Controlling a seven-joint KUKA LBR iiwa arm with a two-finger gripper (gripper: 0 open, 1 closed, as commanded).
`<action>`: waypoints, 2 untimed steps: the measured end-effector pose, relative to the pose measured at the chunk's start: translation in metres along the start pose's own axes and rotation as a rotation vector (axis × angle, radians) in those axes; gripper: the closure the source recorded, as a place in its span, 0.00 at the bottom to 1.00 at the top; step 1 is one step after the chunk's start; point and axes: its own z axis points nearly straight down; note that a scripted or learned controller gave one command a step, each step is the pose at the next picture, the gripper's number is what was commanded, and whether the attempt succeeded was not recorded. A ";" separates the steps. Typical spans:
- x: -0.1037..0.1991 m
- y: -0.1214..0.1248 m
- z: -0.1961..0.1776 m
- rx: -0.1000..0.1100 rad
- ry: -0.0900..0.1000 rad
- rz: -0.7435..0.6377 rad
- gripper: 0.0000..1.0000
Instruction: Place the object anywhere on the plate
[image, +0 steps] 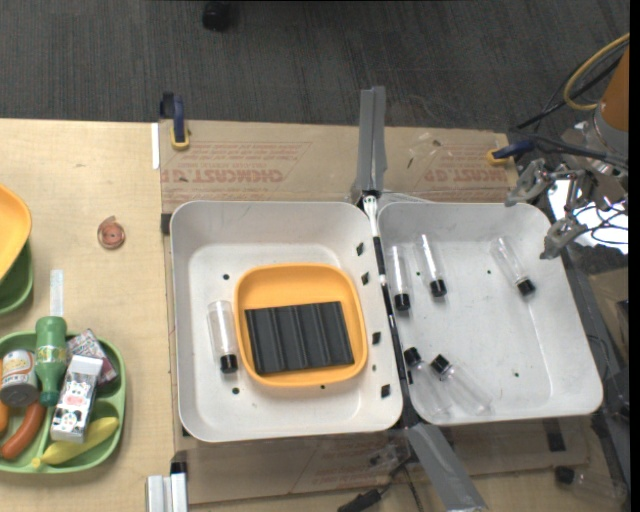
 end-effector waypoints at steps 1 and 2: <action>0.000 0.000 -0.014 0.000 0.000 -0.290 0.00; 0.000 0.000 -0.027 -0.001 -0.001 -0.536 0.00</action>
